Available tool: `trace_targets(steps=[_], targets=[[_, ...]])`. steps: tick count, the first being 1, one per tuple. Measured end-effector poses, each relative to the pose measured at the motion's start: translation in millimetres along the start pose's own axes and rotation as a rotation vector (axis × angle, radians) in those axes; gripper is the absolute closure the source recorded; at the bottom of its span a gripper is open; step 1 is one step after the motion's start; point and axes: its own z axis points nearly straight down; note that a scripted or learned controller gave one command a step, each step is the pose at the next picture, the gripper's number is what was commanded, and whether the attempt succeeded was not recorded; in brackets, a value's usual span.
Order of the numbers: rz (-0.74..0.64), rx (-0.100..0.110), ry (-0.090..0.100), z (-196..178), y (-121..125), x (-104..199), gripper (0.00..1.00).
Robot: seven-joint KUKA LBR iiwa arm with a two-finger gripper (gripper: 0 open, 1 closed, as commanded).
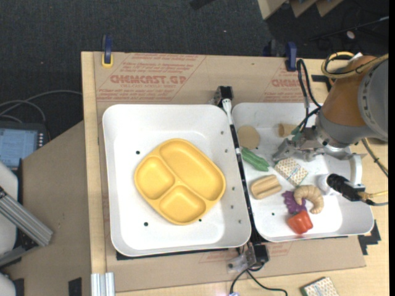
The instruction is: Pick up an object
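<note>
- The worktop (pixel 185 73) looks like matt brown cardboard or protective paper with red print.
- Both white bins (pixel 117 165) seem smooth, slightly glossy plastic.
- The yellow divided tray (pixel 179 180) reads as smooth plastic with a soft sheen.
- The end effector (pixel 302 145) looks metallic, though blurred.
- The floor (pixel 92 11) appears to be dark, rough carpet.

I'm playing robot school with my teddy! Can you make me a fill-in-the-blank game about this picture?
1. The yellow plate has ____ sections.
2. The yellow plate sits in the ____ bin.
3. The croissant lies in the ____ bin.
4. The red pepper lies right below something colored ____.

Missing words: three; left; right; purple
</note>
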Motion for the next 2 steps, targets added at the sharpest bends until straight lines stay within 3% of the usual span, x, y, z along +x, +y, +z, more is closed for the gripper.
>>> trace_targets(steps=[1,2], targets=[[0.001,0.004,0.003,-1,-25,-54,0.0],[-0.006,0.006,0.006,-1,-63,23,0.0]])
